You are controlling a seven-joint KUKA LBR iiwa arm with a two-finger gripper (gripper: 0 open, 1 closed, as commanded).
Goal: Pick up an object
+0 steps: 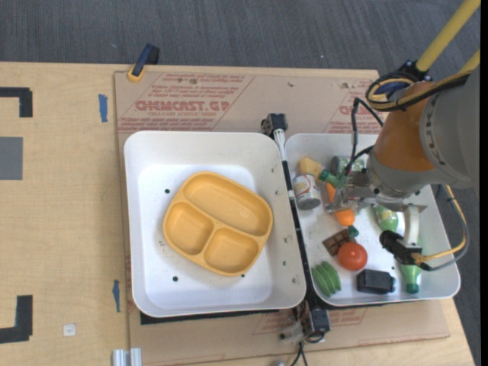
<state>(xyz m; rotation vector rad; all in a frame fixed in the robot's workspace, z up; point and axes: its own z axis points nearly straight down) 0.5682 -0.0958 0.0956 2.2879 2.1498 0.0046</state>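
Observation:
The right bin (pixel 446 284) holds several toy foods: a pale yellow piece (pixel 309 165), a small tin can (pixel 306 192), a carrot with a green top (pixel 330 181), a small orange piece (pixel 345 216), a brown block (pixel 335 242), a red tomato (pixel 352 257), a green ridged piece (pixel 328 278), a black block (pixel 375 281) and a green bottle (pixel 412 277). My gripper (pixel 348 197) is low in this bin, between the carrot and the orange piece. The wrist hides what lies directly under it.
The left bin (pixel 145 204) holds a yellow three-part plate (pixel 217 223). A black clamp (pixel 274 122) sits at the far end of the rim between the bins. Cables (pixel 427 258) loop from the arm over the right bin's right side.

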